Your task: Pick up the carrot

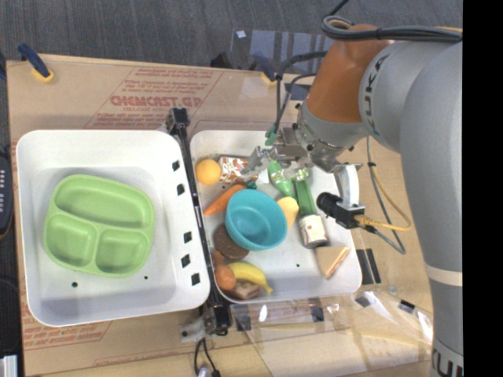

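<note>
Two shallow white bins sit side by side on the bench (pixel 94 85), which is covered in brown cardboard. The left bin (pixel 31 210) holds a green sectioned plate (pixel 98 225), lying flat near the bin's middle.

The right bin (pixel 350 277) is crowded. At its far left corner lies a yellow-orange ball (pixel 207 170), with a small printed packet (pixel 236 167) just beside it on the right. The carrot (pixel 223 199) lies tilted just near of the ball, its thick end touching the rim of a blue bowl (pixel 255 219). The bowl stands upright near the bin's centre. Near of the bowl, a brown round item (pixel 229 243) sits partly under its edge; a banana (pixel 250 273) and an orange piece (pixel 225 276) lie at the near left corner. Right of the bowl are a yellow item (pixel 288 208), a green bottle (pixel 305 195) with a white label, and a tan wedge (pixel 335 261) at the near right.

The hand (pixel 275 159) hangs over the far part of the right bin, above the packet and green bottle, well apart from the carrot. Whether its fingers are apart or together cannot be told. The grey arm (pixel 416 108) with an orange band (pixel 346 77) enters from the right.
</note>
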Available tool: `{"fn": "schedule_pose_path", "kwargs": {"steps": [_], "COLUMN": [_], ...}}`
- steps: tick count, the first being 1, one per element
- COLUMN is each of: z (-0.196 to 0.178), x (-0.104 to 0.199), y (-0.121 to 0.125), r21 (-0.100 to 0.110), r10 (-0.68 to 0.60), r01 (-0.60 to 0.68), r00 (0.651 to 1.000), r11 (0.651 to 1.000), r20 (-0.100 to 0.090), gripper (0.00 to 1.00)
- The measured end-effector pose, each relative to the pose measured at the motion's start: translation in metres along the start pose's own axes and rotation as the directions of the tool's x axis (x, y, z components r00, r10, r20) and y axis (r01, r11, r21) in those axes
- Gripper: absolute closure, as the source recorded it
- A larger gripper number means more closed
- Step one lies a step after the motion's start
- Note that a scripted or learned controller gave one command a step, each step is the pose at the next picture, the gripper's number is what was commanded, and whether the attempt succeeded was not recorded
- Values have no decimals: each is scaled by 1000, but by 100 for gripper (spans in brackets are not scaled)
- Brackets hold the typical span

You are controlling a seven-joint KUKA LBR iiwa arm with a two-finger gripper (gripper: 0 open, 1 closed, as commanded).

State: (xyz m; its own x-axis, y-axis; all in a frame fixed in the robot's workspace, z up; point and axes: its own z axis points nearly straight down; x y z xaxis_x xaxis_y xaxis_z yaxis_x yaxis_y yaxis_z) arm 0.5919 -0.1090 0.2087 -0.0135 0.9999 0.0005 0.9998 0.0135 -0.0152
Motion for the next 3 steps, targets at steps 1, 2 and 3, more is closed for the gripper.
{"fn": "schedule_pose_path", "kwargs": {"steps": [1,2,3], "z": [121,115,15], "x": [13,14,30], "y": [13,12,27], "r21": [-2,12,-10], "r10": [184,174,253], "r01": [-184,-174,-253], "r00": [983,985,968], "r11": [983,985,968], "r20": [-1,1,-2], "gripper": [0,100,100]}}
